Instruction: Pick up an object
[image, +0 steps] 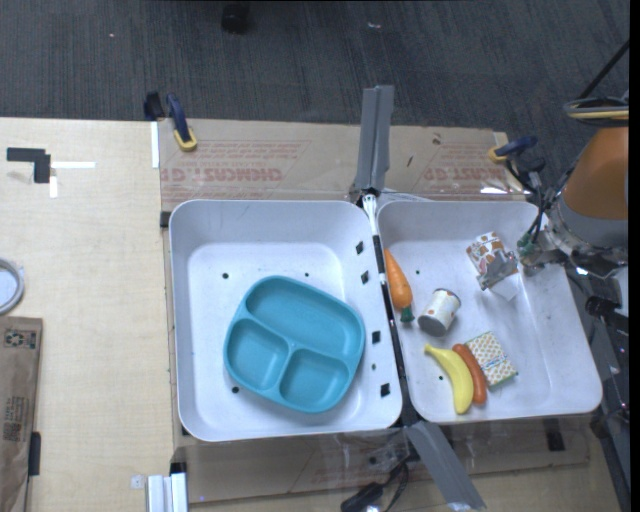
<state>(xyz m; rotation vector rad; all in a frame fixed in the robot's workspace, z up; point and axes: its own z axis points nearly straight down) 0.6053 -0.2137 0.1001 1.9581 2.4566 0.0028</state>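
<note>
The pincer (528, 245) sits at the right bin's (560, 400) far right side, just right of the little printed box (491, 258), and I cannot tell if it grips anything.

Both bins (190, 300) were white, and the left one held a plain teal blue divided plate (293, 344). In the right bin lay an orange carrot (398, 281), a yellow banana (453, 374), a red-orange sausage (473, 371), a silver-white can (438, 310), a speckled cream packet (493, 359) and a white carton with grey-and-brown print (491, 259).
</note>
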